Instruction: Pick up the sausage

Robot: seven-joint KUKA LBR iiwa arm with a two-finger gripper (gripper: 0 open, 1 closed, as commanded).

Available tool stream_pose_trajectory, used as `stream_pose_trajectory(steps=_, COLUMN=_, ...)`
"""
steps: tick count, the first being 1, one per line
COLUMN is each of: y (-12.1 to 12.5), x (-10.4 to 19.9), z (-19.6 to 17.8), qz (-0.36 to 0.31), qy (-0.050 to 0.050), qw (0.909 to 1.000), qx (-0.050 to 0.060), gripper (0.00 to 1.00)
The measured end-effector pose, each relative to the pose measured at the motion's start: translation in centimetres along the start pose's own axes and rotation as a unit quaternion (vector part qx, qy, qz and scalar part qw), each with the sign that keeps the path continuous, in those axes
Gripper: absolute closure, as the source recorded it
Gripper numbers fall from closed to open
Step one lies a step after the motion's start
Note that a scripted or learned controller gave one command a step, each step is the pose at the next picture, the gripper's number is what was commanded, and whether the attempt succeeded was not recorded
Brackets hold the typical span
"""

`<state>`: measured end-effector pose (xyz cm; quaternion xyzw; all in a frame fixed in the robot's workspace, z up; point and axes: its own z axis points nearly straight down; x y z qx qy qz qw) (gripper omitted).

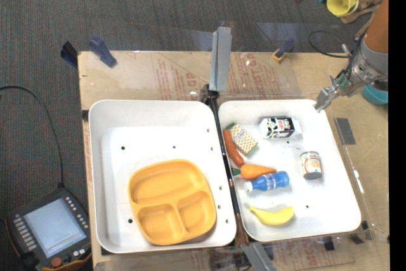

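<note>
Sausage (232,147) lies at 9 o'clock edge of right bin (336,155), touching carrot (257,170). Gripper (327,98) at bin's 1 o'clock corner; claw state: can't tell.

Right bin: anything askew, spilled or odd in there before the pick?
Nothing is spilled or damaged. The sausage lies against the right bin's left wall, crowded by the patterned packet and the carrot. The gripper sits at the bin's upper right corner.

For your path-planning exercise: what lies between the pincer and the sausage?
In the camera view, the milk carton and the patterned box lie between the pincer and the sausage.
</note>
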<state>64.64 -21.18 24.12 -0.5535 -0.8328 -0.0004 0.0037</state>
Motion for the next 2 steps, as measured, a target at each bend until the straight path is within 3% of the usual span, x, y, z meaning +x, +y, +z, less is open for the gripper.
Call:
stream_pose_trajectory(steps=1, y=0.0, x=-0.1, z=-0.8, qz=0.0, qy=0.001, qw=1.0, qx=0.0, gripper=1.0)
stream_pose_trajectory(steps=2, y=-0.2, x=0.1, z=4.7, qz=0.237, qy=-0.001, qw=0.9715, qx=0.0, gripper=1.0)
